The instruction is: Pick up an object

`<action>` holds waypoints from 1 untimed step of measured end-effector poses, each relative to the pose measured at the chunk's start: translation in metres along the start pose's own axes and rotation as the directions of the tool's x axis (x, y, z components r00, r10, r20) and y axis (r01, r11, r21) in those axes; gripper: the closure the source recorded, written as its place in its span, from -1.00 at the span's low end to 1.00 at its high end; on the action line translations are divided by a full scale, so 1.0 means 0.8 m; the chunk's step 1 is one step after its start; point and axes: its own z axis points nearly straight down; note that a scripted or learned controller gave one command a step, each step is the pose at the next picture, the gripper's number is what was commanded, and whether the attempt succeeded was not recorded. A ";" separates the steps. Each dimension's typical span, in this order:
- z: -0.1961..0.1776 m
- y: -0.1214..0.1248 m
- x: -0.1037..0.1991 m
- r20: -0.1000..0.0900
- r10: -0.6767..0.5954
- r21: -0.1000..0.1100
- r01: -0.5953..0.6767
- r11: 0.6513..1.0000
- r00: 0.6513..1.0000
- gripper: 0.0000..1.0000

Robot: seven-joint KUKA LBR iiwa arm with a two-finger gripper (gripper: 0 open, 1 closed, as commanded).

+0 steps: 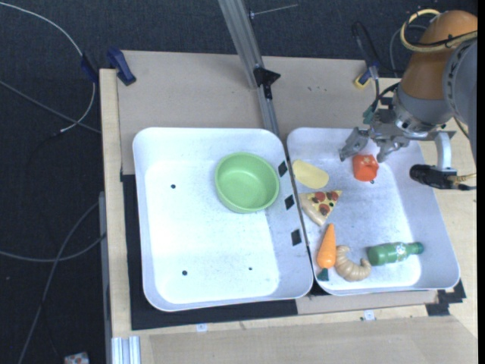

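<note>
**Grasp risk at the red object, right bin**

The gripper (369, 149) sits over the rear of the right bin (432, 226); its fingers are spread, one to each side of and above the red object (365, 167); the object lies just below the fingertips and is not seen clamped between them, so the hand is released and holds nothing.

Likely faults, judged from this position:

- The object looks rounded and smooth; if the fingers close off-centre, it may squirt sideways or roll toward the bin wall.
- If the fingers close too high, they may pinch only its top and lose it on lift.
- The yellow piece (311, 174) and pizza slice (321, 204) lie near on the left; a pushed object may stop against them.

The carrot (326, 247), croissant (353, 266) and green bottle (394, 252) lie well apart at the front; the green bowl (246, 182) sits in the left bin (197, 279); none of these is at risk.
</note>
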 end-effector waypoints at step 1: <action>0.045 0.005 -0.001 0.006 0.001 -0.015 -0.001 1.000 1.000 -1.00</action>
